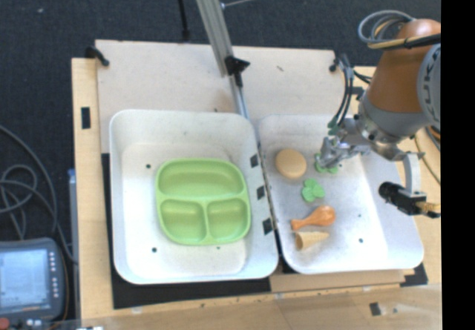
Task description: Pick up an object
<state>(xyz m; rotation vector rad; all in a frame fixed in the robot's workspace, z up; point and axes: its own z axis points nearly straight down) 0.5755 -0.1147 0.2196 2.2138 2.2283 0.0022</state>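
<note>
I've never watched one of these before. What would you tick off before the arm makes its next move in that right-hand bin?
1. Gripper is over the right white bin: ok.
2. A target lies beneath it, a small green piece at its tip: ok.
3. Piece actually gripped: cannot tell.
4. Neighbours stand apart: round tan bun-like toy and green leafy toy lie apart from the tip: ok.
5. Orange drumstick toy and tan cone toy lie nearer the front, out of the way: ok.
6. Green divided plastic tray sits in the left white bin, uninvolved: ok.
</note>
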